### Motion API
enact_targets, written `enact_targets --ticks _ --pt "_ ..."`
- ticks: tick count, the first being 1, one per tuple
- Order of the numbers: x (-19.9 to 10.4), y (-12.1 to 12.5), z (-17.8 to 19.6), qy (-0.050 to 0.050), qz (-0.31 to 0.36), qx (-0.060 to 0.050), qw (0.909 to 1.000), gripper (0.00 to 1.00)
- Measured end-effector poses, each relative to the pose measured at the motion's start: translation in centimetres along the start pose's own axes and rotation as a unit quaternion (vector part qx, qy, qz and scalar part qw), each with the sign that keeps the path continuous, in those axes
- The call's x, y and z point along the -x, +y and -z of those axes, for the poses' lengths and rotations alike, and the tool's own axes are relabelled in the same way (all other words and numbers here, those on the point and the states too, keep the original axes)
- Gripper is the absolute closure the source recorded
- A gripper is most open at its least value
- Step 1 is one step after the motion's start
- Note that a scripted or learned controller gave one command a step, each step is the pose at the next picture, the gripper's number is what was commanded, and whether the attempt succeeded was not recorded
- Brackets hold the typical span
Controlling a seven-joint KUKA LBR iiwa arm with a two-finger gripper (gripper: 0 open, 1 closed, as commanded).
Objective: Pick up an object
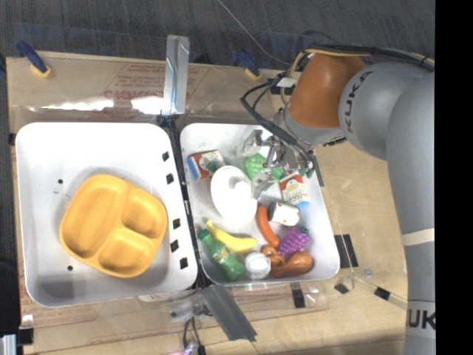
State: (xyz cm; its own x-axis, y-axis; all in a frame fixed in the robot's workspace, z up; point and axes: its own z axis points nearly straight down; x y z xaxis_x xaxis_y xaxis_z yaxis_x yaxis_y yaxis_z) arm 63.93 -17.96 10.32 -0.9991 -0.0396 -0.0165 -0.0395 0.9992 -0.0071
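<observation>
My gripper [272,170] reaches down into the upper middle of the right bin [327,231], just above a green toy [256,166] and a small red-and-white carton [294,191]. Its metal fingers are hard to read against the clutter. A white bowl [231,196] lies left of the gripper. Below lie a yellow banana [230,238], an orange carrot [267,225], purple grapes [293,239], a brown item [293,264], a green bottle [221,255] and a white cap [257,265]. A small can [204,163] sits at the bin's upper left.
The left bin [44,154] holds a yellow divided plate [112,223]. A metal bracket [177,76] stands behind the divide between the bins. Black cables [259,102] loop beside the arm's orange band [319,91]. Cardboard lines the bench.
</observation>
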Motion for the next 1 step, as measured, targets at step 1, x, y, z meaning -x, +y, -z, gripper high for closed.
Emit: enact_targets --ticks 1 --pt "-7.48 -1.21 -0.85 0.006 0.000 0.003 1.0000 0.00"
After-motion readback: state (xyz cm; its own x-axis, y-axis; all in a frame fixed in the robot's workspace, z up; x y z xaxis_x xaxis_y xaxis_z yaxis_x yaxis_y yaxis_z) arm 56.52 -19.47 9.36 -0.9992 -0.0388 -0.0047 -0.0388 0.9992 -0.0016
